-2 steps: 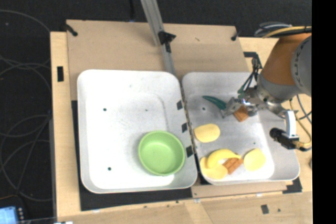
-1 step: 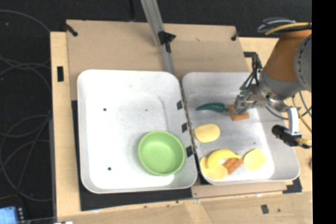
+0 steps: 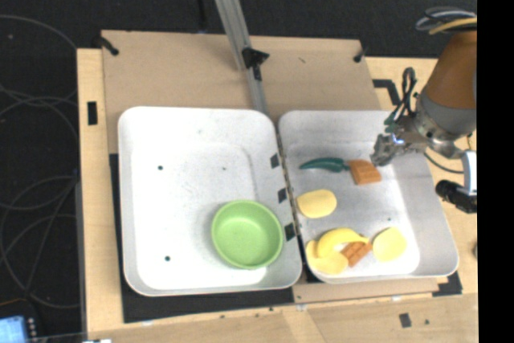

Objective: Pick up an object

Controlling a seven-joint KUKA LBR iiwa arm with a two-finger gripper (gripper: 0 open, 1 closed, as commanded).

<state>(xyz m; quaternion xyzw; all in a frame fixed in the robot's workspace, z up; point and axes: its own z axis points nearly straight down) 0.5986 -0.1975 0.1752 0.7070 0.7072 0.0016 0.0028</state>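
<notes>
The hand (image 3: 387, 147) hung low over the right bin (image 3: 418, 197), beside the orange-handled brush (image 3: 345, 168); its grip I couldn't tell.

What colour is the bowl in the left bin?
Light green; the bowl shows plainly in the camera view, near that bin's front right corner.

I see a lime-green bowl (image 3: 247, 233) in the white left bin (image 3: 161, 140); beside the bowl, yellow pieces (image 3: 316, 203) and an orange block (image 3: 365, 172).
</notes>
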